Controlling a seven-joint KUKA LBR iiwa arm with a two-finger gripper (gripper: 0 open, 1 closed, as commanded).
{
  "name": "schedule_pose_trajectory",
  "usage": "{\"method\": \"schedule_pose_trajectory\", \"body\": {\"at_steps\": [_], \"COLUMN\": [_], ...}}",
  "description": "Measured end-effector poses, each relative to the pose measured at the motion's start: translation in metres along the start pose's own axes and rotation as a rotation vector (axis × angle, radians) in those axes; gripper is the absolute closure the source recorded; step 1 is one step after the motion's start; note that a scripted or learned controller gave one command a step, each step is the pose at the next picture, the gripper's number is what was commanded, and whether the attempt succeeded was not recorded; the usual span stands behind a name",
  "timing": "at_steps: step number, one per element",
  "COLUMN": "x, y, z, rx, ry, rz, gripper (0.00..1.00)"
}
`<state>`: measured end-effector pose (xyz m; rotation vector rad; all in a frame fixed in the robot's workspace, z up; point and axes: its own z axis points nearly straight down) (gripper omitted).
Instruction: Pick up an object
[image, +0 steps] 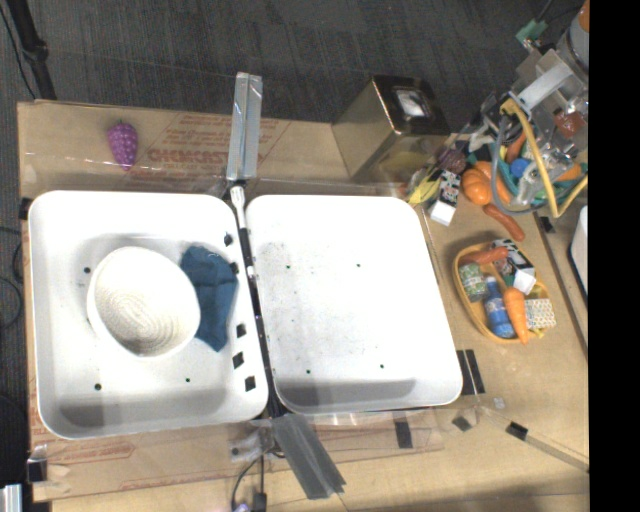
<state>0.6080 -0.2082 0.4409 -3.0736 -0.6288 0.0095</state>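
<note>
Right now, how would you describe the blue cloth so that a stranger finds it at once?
Look in the left bin. The blue cloth lies near its middle, crumpled against the right side of a round white hat. It is the one dark, soft thing in that bin.

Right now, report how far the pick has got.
Nothing looks done: the white woven hat and the blue cloth both lie in the left bin, the cloth's edge against the hat. Nothing is in hand. Reaching in, gripping one and lifting it are all left.

Cloth (212, 293) right of hat (146, 300), in left bin (60, 400).
</note>
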Motion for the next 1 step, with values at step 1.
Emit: {"method": "schedule_pose_trajectory", "body": {"at_steps": [1], "x": [-0.0214], "y": [-0.0089], "z": [0.0001], "rx": [-0.001], "ry": [0.000], "rz": [-0.113], "gripper": [0.00]}}
